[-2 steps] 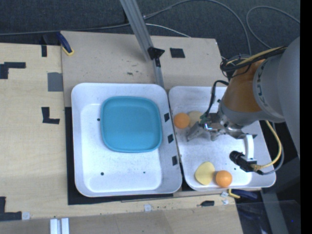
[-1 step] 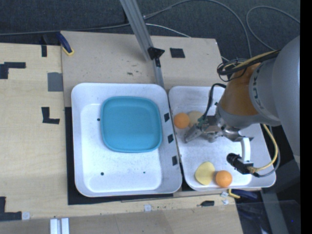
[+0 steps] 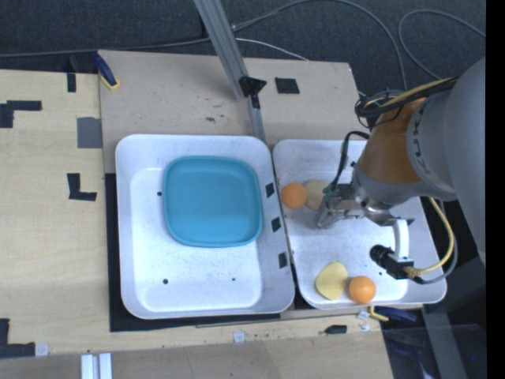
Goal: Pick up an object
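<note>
Orange ball lies just left of the pincer, whose grip I cannot tell.

Pale object half hidden behind the end effector — arm cut off at right edge

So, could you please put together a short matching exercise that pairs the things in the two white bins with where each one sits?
Things:
1. flat turquoise square plate
2. pale yellow rounded object
3. orange ball beside the tan lump
4. two-finger gripper

Places:
A. near edge of the right bin, beside another orange ball
B. middle of the left bin
C. over the right bin's middle, just right of the tan lump
D. far left part of the right bin

Pairs: 1-B, 2-A, 3-D, 4-C
</note>
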Tool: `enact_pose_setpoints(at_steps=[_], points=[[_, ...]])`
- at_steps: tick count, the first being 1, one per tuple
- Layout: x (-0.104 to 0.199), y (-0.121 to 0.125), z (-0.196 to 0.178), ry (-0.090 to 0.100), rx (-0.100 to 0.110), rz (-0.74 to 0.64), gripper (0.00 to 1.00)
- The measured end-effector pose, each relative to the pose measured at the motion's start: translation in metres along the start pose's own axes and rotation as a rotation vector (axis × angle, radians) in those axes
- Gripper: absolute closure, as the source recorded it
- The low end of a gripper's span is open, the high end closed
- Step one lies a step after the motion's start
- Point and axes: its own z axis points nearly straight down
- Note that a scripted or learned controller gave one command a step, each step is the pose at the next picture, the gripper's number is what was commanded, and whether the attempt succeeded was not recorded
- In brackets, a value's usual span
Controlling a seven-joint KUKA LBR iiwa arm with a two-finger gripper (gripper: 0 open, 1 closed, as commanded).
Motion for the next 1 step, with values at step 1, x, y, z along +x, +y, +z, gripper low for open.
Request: enact_pose_setpoints(at_steps=[1], points=[[0.0038, 0.0008, -0.0422, 0.002, 0.001, -0.001, 1.0]])
